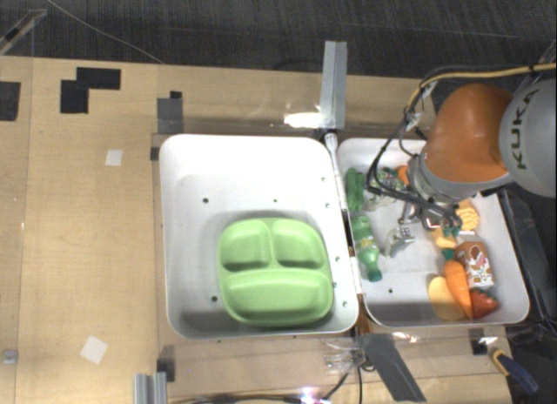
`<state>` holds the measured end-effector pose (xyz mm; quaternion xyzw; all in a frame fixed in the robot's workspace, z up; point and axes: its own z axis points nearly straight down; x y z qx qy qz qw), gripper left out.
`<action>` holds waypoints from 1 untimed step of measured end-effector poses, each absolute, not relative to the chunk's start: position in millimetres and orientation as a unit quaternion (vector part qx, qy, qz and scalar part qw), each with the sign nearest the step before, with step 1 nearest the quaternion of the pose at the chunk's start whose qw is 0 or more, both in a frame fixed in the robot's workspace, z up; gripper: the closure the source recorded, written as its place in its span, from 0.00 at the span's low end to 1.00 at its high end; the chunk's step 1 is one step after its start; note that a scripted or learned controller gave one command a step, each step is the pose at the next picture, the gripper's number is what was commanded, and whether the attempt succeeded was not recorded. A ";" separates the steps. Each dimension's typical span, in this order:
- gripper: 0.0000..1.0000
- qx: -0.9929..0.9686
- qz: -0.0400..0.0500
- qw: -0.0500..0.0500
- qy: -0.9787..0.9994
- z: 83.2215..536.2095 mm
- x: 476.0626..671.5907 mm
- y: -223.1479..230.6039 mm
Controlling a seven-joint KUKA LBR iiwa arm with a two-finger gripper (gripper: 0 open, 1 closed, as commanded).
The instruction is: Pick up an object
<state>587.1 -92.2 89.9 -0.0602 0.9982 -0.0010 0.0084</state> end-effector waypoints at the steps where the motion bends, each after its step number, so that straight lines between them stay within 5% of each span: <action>1: 0.00 -0.021 -0.001 0.009 1.000 91.0 533.1 -101.4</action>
